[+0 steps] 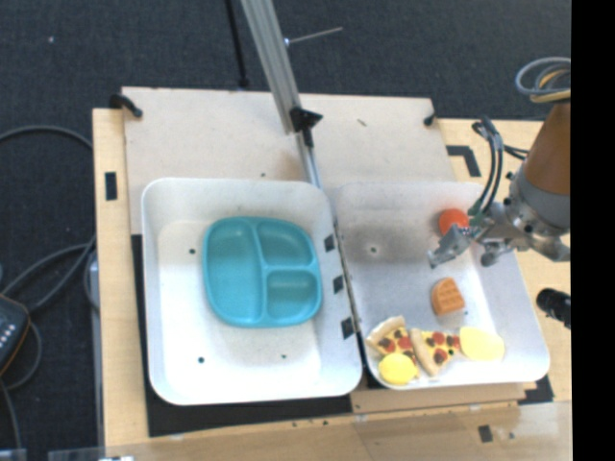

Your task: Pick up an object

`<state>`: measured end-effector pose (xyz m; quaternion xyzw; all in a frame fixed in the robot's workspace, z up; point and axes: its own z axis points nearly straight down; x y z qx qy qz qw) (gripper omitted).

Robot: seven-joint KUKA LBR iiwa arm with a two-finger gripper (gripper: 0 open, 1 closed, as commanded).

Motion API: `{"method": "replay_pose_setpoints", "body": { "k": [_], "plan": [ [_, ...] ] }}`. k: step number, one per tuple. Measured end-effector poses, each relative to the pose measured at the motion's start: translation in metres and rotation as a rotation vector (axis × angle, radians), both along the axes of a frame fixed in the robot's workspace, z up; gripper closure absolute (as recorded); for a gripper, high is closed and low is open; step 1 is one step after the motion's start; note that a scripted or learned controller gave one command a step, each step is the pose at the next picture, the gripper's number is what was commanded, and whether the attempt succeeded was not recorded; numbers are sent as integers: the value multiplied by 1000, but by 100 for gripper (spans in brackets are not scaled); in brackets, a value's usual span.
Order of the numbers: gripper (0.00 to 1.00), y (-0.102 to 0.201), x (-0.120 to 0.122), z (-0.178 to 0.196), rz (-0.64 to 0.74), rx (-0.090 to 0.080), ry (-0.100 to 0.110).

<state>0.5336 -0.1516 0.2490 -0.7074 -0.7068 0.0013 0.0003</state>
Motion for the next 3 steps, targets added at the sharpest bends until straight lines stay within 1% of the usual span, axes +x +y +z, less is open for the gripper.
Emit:
{"method": "replay_pose_setpoints", "body": {
  "k": [2,3],
  "plan": [
    [0,2,-7,-86,0,0,0],
    [100,1,-5,-72,-3,1,-8]
  ]
}}
